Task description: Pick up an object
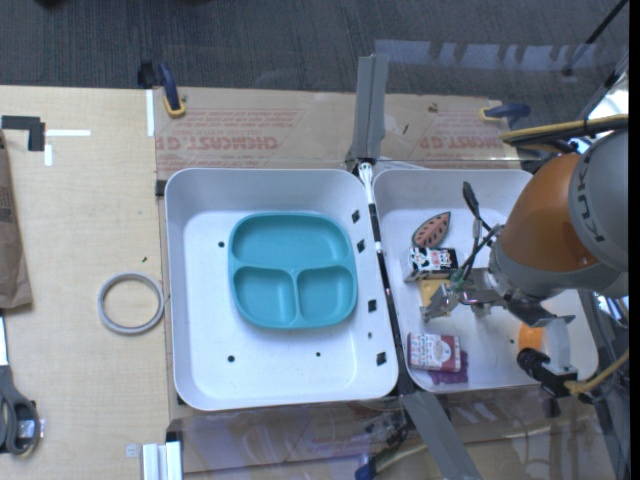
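Ring (131,302): grey, flat on the bench, left of the bins. Left bin (200,368): holds a teal tray (294,270) (three compartments). Right bin (400,193): brown leaf (432,229), cow-print item (432,260), yellow block (432,290), pink-and-white packet (436,353) nearest the camera. Gripper (441,304): low over the yellow block; whether anything is grasped cannot be told.
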`<state>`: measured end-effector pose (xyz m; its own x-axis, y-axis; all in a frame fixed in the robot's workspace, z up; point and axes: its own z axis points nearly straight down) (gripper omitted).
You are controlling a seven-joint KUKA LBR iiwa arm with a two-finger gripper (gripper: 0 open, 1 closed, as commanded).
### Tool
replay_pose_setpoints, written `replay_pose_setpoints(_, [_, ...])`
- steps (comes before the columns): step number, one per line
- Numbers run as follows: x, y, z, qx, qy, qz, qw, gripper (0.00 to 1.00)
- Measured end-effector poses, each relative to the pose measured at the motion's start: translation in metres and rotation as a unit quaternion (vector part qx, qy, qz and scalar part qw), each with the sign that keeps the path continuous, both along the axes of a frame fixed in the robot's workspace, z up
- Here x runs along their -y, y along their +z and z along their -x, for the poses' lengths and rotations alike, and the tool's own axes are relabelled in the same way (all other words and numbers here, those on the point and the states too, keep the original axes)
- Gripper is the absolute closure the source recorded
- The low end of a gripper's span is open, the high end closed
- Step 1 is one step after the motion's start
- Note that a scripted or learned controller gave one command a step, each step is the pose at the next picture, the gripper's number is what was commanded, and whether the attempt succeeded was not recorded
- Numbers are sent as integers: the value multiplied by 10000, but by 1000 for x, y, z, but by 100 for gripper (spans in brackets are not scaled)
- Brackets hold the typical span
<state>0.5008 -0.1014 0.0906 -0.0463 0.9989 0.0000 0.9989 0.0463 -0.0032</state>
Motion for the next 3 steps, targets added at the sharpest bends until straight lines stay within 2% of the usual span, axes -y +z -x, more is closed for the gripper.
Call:
replay_pose_setpoints(1, [-5,0,-46,5,459,0,9989,0])
replay_pose_setpoints(2, [-4,9,-45,-5,463,5,9989,100])
replay_pose_setpoints(3, [-19,100,-80,6,-91,9,10000,100])
